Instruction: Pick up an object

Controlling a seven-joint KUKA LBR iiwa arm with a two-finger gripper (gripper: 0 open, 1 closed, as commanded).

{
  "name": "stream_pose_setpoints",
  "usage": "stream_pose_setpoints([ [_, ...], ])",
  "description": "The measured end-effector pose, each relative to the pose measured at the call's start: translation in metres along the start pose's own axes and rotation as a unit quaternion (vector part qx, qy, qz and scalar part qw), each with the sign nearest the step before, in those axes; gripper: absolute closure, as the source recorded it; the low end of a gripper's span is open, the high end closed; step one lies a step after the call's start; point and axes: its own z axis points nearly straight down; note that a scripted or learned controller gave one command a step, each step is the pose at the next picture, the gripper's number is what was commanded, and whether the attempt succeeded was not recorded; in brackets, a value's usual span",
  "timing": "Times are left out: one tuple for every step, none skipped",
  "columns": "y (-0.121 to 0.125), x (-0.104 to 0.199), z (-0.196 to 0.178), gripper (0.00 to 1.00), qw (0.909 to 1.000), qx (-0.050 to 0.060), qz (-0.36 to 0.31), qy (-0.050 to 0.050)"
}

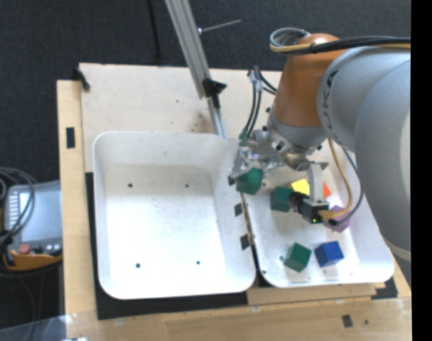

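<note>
A green block (pixel 249 181) sat right at the tips of the jaws (pixel 246 174), seemingly pinched between them above the right bin's (pixel 376 261) left edge. Other blocks lay to the right of the jaws: a second green block (pixel 281 199), a yellow one (pixel 300 187).

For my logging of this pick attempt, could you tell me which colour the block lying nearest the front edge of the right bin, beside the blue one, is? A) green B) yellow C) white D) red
A: a green block lies just left of the blue block, near the right bin's front rim.
</note>
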Motion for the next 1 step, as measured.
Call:
stream_pose_setpoints([
  [0.0174, 0.0469, -0.0071, 1.0, 1.0, 0.0, 0.0, 0.0],
])
